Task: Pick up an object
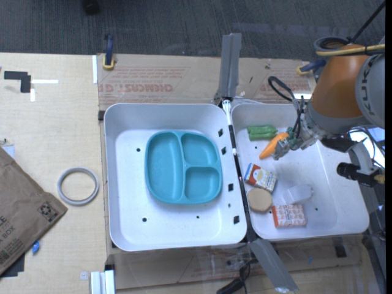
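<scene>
grey arm's jaws (283, 146) low in right white bin (343, 222), at orange carrot-shaped toy (271, 146) | jaw state: cannot tell | green block (261, 131) just behind carrot | teal divided plastic tray (183, 166) in left bin (122, 182)

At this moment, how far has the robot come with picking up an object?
Done: the arm has reached into the right bin, with its end effector low beside the orange carrot-like toy. In hand: I cannot tell whether anything is gripped. Left: a clear grasp and a lift. The green item, small carton, round tan piece and red-and-white box lie on the bin floor.
</scene>
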You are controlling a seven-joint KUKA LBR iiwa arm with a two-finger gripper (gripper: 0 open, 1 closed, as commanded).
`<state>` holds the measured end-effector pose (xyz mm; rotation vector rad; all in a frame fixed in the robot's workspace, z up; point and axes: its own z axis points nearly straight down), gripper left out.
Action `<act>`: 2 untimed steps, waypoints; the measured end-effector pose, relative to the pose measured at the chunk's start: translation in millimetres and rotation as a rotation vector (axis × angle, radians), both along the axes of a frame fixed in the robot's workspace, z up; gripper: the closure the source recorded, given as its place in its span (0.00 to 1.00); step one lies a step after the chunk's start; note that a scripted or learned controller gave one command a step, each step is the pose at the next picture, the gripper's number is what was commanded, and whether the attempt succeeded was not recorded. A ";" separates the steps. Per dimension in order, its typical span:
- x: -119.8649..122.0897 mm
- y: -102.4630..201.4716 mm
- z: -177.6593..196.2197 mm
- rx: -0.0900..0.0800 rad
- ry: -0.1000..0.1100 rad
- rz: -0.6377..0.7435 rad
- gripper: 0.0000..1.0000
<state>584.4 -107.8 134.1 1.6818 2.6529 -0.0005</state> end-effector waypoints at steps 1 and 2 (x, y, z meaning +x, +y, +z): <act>51.2 -10.9 -40.3 0.000 -0.004 0.027 0.00; 60.9 -110.5 82.0 -0.002 -0.003 -0.057 0.00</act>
